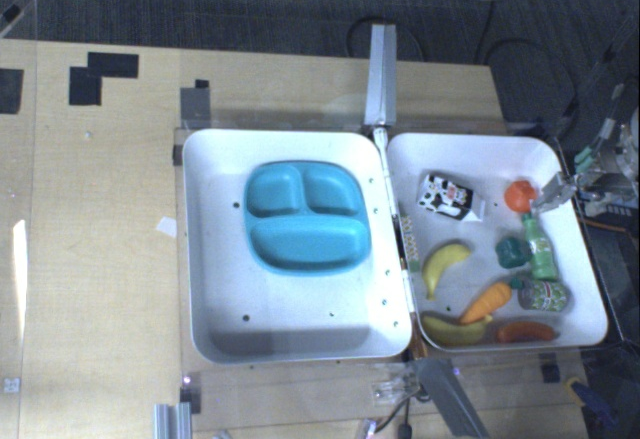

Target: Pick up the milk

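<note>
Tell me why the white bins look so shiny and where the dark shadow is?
In the camera view, overhead light washes out the right bin and the left bin, with a grey shadow along the left bin's near wall; the whole view is soft, so the milk carton shows only blurry black-and-white patches, and the gripper looks smeared.

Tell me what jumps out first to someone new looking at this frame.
The big blue divided plate sits alone in the left bin. The right bin is crowded: the black-and-white milk carton lies near its upper middle, with two bananas, a carrot and a green bottle below it. The gripper hangs over that bin's right rim, apart from the milk.
</note>
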Action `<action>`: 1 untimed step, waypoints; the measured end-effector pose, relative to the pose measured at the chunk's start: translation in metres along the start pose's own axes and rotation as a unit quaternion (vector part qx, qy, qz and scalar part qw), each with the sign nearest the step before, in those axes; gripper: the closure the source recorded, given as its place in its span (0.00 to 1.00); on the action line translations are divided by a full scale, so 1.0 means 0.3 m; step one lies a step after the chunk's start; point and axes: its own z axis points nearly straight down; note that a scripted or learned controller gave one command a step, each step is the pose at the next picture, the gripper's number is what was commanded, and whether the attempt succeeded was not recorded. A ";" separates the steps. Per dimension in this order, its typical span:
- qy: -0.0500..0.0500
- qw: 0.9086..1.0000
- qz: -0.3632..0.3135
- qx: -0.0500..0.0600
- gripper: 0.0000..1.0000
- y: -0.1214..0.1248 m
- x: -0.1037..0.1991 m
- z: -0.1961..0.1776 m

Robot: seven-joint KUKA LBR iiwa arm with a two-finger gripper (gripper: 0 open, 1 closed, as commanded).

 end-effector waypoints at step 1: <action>0.000 1.000 -0.006 -0.001 0.00 0.260 0.107 0.055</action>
